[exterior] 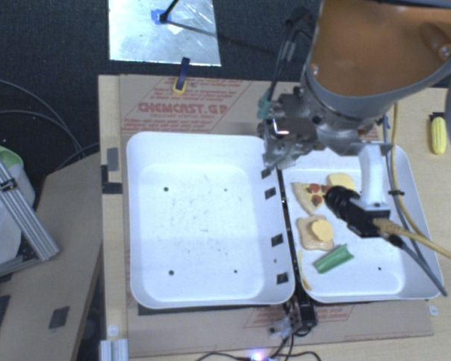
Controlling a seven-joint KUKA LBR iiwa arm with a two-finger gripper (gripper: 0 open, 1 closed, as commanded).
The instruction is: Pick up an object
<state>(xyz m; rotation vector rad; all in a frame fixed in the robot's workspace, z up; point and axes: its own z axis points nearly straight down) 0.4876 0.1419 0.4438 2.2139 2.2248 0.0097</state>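
The right bin (pixel 376 280) holds several small toy food pieces. A pale slice with red dots (pixel 310 193) lies near its left wall, and a yellow piece (pixel 343 180) sits just right of that. Nearer the front are a tan piece with a yellow top (pixel 316 233) and a green piece (pixel 332 259). My gripper (pixel 274 153) hangs over the far left corner of this bin, at the divider between the two bins and beyond the slice. Nothing shows between its fingers.
The left bin (pixel 199 224) lies beside the right one, on a cardboard sheet (pixel 188 104). A yellow object (pixel 437 134) rests on the bench at the far right. A shiny metal sheet (pixel 164 19) lies behind the bins, and an aluminium frame (pixel 15 201) stands at the left.
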